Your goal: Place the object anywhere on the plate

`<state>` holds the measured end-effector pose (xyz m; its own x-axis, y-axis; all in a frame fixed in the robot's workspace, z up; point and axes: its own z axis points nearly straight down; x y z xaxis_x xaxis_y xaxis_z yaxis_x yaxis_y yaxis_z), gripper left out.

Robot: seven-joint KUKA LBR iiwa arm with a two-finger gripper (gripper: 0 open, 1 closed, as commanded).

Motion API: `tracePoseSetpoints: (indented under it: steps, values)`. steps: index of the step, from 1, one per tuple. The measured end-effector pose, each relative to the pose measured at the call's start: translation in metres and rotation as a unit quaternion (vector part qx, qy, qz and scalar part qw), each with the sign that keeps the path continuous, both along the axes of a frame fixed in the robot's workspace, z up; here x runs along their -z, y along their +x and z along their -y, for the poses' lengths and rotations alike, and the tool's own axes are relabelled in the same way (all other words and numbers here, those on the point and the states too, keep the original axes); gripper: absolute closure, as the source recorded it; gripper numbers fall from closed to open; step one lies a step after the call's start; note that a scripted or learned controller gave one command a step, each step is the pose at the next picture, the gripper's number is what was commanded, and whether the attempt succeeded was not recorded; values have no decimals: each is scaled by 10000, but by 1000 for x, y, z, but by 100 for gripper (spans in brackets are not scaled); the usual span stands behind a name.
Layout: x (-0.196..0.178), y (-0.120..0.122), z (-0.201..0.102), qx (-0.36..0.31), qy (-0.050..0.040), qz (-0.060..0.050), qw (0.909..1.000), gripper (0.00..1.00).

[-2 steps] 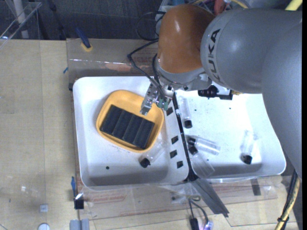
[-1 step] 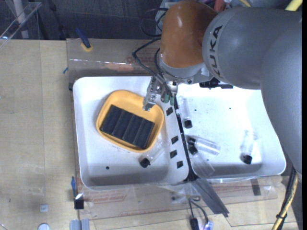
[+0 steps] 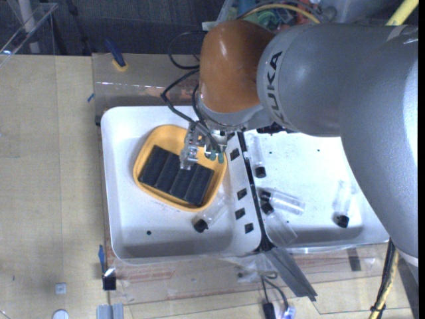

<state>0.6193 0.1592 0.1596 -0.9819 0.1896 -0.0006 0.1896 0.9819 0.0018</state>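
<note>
Now the gripper (image 3: 199, 146) hangs over the yellow plate (image 3: 151, 150) in the left bin (image 3: 126, 218).
Whether its fingers are apart cannot be told; a black ridged object (image 3: 174, 173) lies on the plate.

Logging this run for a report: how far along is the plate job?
Done: a dark ribbed object lies on the yellow plate in the left bin. In hand: the gripper hovers over the plate; its grip is unclear. Left: confirming release and pulling away. Clear pieces sit in the right bin.
</note>
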Motion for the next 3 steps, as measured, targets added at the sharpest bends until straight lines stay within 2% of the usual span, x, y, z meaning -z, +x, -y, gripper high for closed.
tracePoseSetpoints:
  steps: [1, 2, 3]
  values:
    - [-15, 44, -6, 382, 6, 26, 9993, 100]
    - [-21, 41, -27, 42, 5, 34, 10000, 100]
    - [-29, 43, -40, -576, 6, 37, 9983, 100]
